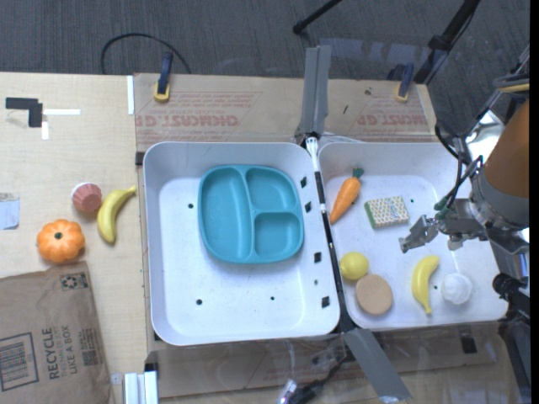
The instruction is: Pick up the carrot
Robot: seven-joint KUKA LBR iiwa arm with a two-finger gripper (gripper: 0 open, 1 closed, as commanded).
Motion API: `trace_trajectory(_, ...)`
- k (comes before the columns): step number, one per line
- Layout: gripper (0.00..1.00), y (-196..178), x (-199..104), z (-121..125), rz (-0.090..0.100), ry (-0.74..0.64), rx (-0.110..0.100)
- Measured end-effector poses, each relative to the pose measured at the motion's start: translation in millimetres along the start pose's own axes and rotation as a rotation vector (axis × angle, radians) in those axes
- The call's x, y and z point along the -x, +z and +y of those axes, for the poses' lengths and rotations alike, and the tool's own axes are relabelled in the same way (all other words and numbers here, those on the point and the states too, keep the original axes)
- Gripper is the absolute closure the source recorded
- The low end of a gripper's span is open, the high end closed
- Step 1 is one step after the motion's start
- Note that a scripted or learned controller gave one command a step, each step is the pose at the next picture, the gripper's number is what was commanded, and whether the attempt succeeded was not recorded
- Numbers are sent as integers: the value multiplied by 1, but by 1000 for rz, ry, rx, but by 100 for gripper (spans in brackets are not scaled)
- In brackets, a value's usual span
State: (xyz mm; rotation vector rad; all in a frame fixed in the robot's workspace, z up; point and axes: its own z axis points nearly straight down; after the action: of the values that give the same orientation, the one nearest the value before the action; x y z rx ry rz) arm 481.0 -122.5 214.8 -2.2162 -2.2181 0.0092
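Note:
The orange carrot (pixel 345 197), with its green top pointing up and away, lies tilted at the left side of the right bin (pixel 421 165), close to the divider. My gripper (pixel 433 235) hovers over the right part of that bin, well to the right of the carrot and apart from it. It is above a yellow banana (pixel 425 281). The fingers look open, with nothing between them.
In the right bin lie a green-and-white sponge (pixel 386 211), a lemon (pixel 354 265), a tan disc (pixel 374 295) and a white ball (pixel 456 289). The left bin (pixel 168 251) holds a blue divided plate (pixel 251 213). On the bench at left sit a pumpkin (pixel 61 241), a second banana (pixel 114 213) and a pinkish object (pixel 87 198).

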Motion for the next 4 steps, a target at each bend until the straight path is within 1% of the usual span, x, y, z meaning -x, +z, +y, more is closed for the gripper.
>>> trace_trajectory(1,0,52,-7,71,0,-368,3)
trace_trajectory(2,0,76,-22,112,-1,-703,4)
trace_trajectory(3,0,124,-22,149,-3,-946,7)
trace_trajectory(4,100,118,-20,150,-2,-940,7)
